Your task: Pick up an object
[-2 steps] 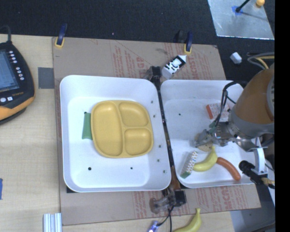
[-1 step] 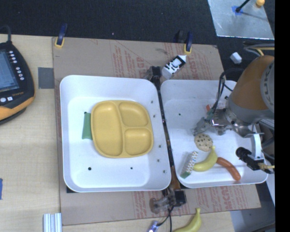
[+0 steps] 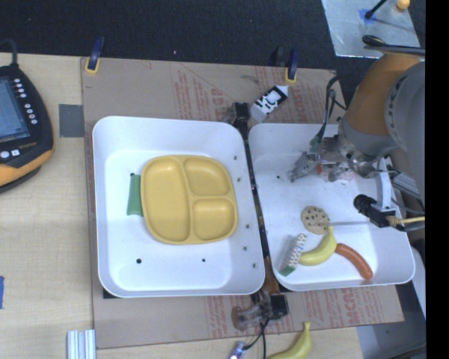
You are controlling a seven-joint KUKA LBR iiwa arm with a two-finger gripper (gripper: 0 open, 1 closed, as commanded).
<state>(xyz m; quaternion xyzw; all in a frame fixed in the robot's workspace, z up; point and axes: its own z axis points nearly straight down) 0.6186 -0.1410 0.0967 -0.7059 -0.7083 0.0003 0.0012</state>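
Two white bins sat side by side on a brown cardboard sheet (image 3: 172,88), and the right bin (image 3: 280,144) served as the landmark for these notes.

Camera view: the left bin (image 3: 112,268) lay touching the right bin's left rim and held a yellow divided plate (image 3: 188,198) with a green strip (image 3: 135,194) poking out from under the plate's far side. Inside the right bin, near its front edge, lay a yellow banana (image 3: 319,250), with an orange-red sausage (image 3: 355,261) just to its right and a small white-and-green ribbed item (image 3: 292,254) touching its left end. A round speckled cookie (image 3: 314,217) sat just behind the banana, toward the bin's middle.

The grey arm (image 3: 404,118) with its orange band (image 3: 378,81) came in over the right bin's right side. The gripper (image 3: 308,166) hung over the back part of that bin, well apart from the cookie and the banana. Its fingers pointed left, with nothing visible between them; whether they were wide or narrow could not be made out.

Outside the right bin: a second banana (image 3: 295,344) lay on the cardboard past the front rim, and a tablet controller (image 3: 11,126) sat far beyond the left bin.
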